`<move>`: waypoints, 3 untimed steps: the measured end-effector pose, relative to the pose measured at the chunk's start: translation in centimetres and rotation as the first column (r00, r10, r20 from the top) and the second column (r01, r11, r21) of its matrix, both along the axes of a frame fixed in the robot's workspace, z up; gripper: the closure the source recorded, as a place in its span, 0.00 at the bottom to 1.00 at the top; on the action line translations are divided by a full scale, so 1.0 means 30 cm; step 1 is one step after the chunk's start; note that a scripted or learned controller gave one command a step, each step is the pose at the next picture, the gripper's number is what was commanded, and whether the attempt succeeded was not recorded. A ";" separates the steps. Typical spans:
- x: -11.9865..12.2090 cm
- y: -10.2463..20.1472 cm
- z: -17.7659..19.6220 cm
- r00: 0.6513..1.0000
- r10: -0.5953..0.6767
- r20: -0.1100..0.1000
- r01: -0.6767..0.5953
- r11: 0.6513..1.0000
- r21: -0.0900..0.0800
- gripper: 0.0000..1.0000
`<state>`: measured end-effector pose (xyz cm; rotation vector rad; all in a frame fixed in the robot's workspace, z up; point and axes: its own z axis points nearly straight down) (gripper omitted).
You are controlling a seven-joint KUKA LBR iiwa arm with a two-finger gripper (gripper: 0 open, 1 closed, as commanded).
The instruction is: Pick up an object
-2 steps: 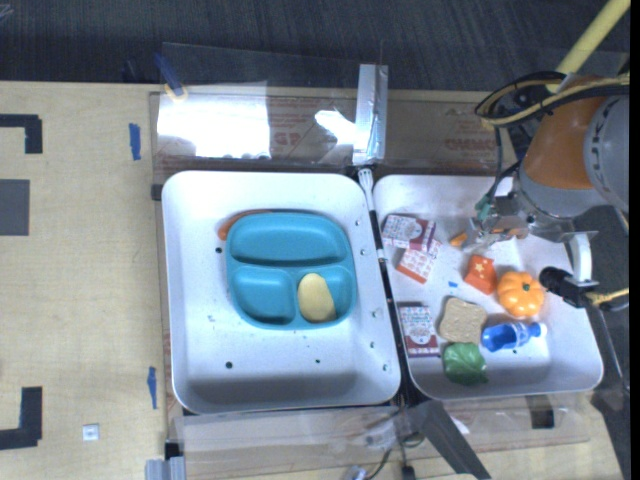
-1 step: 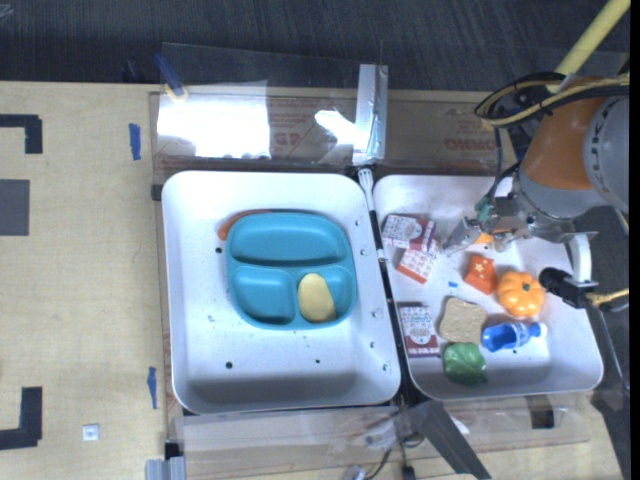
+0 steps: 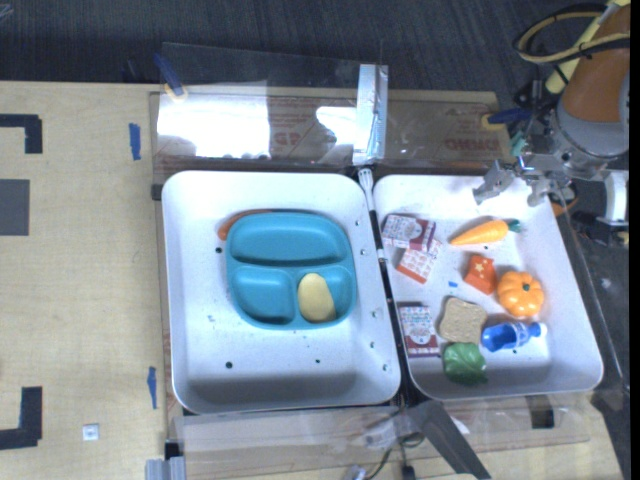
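My gripper (image 3: 517,188) hangs over the far edge of the right bin (image 3: 580,368), just above and right of the toy carrot (image 3: 480,232). Its fingers (image 3: 492,182) stand apart, open, with nothing between them. Below the carrot lie a small red-orange piece (image 3: 480,273), an orange pumpkin (image 3: 520,294), a bread slice (image 3: 462,319), a blue toy (image 3: 508,336) and a green toy (image 3: 464,360). Several printed packets (image 3: 410,243) lie along the bin's left side, with another packet (image 3: 416,328) lower down.
The left bin (image 3: 190,268) holds a blue divided plate (image 3: 285,263) with a yellow oval item (image 3: 316,296) in its lower right compartment. A clear plastic wall (image 3: 270,118) stands behind the bins. Yellow and black cables (image 3: 560,38) loop at the top right.
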<state>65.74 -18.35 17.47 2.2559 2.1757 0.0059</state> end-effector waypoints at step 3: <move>-0.106 0.089 -0.292 1.000 0.003 -0.003 -0.003 1.000 0.001 0.00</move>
